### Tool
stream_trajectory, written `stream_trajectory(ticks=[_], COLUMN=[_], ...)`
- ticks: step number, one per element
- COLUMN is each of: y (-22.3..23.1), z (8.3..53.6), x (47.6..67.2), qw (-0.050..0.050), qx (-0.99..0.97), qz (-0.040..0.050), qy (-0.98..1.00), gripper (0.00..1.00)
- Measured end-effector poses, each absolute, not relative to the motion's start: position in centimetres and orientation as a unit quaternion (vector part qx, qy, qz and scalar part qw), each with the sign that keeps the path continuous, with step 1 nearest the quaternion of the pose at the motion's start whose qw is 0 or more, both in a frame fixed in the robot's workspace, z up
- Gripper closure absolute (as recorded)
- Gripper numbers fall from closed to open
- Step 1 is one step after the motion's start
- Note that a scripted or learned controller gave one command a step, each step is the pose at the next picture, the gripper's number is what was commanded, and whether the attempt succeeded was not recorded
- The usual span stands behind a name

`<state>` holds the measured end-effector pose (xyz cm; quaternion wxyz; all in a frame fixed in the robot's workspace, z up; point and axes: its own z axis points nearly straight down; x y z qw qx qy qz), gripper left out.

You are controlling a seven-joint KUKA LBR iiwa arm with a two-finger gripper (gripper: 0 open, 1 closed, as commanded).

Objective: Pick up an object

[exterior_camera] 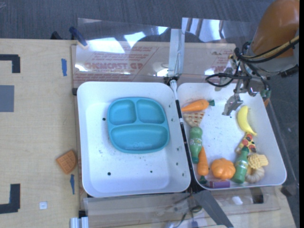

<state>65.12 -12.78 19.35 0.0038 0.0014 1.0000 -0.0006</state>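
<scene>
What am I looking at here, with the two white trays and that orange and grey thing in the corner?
It is one photo from a camera fixed above a workbench, looking down at a slant. The orange and grey thing is a robot arm reaching in from the right. At its end is the gripper, a two-finger part for grasping, hanging over the right bin. Nothing shows between its fingers. That bin holds toy food: a banana, two carrots, one near the top and one lower down, a green bottle, a small pumpkin and more. The left bin holds a blue divided plate. A small waffle-like toy lies outside on the bench.
</scene>
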Motion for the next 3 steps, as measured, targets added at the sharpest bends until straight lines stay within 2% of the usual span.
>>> stream_trajectory(ticks=[1,2,3], y=[-16.6,-20.1,-20.0], z=[9.8,8.8,10.4], x=[63.7,62.1,62.6], qw=[0.006,0.004,0.012], qx=[-0.041,-0.053,-0.053], qz=[-0.001,-0.0012,-0.0035], qy=[0.999,0.999,0.998], gripper=[0.0,0.0,1.0])
